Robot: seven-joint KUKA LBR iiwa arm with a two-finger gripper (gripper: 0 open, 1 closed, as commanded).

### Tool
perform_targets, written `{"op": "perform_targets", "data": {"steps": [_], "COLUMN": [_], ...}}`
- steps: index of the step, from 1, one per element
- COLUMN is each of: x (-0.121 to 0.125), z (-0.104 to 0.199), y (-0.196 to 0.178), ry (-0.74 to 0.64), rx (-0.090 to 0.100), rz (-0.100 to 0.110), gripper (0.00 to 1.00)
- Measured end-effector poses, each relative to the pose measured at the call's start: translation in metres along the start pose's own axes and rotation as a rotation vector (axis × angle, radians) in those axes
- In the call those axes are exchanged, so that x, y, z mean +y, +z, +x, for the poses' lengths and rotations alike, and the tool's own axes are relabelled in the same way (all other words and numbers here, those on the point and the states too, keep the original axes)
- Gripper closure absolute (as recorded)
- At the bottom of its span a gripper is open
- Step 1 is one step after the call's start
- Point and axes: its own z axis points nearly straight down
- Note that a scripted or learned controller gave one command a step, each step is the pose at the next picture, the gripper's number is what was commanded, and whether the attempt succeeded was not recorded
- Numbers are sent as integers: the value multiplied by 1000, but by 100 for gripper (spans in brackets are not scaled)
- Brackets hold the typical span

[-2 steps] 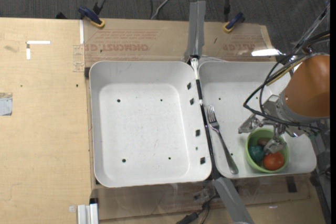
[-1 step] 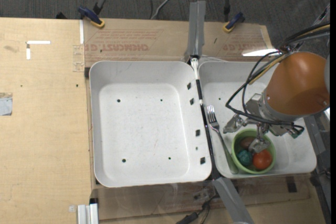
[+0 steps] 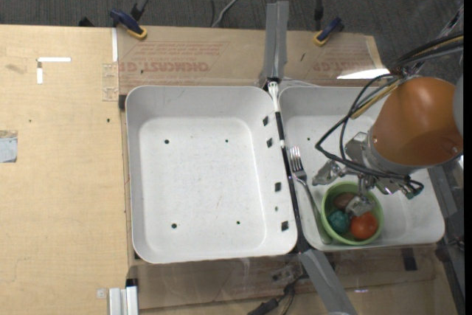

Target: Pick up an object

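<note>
The pincer [image 3: 361, 204] hangs low over the green bowl [image 3: 352, 215] in the right bin [image 3: 313, 114], its tip at the bowl's mouth or just inside; I cannot tell how wide it is, bc the wrist and the orange band [image 3: 417, 122] cover most of it from above. In the bowl lie a red-orange round thing [image 3: 363, 227] and a teal thing [image 3: 339, 220], side by side, prob. touching, w/ something brownish behind them that is too small to name. Nothing is seen clearly between the tips, so I judge no object is taken yet. A fork [image 3: 298, 164] lies just beside the bowl, along the bin's left wall. The left bin [image 3: 203, 103] stands next to it on the surface [image 3: 59, 158]. As for progress: approach looks done, arm is down at the bowl; grasp and lift are left, approx. half of the task.
</note>
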Motion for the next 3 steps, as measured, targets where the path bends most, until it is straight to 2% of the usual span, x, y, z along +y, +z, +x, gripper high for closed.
{"op": "perform_targets", "data": {"steps": [1,2,3], "x": [1,-65,-54], "z": [-4,-76,-9], "y": [1,8,6], "ry": [58,62,127], "rx": [6,22,30], "rz": [-5,-20,-22], "gripper": [0,0,0]}}
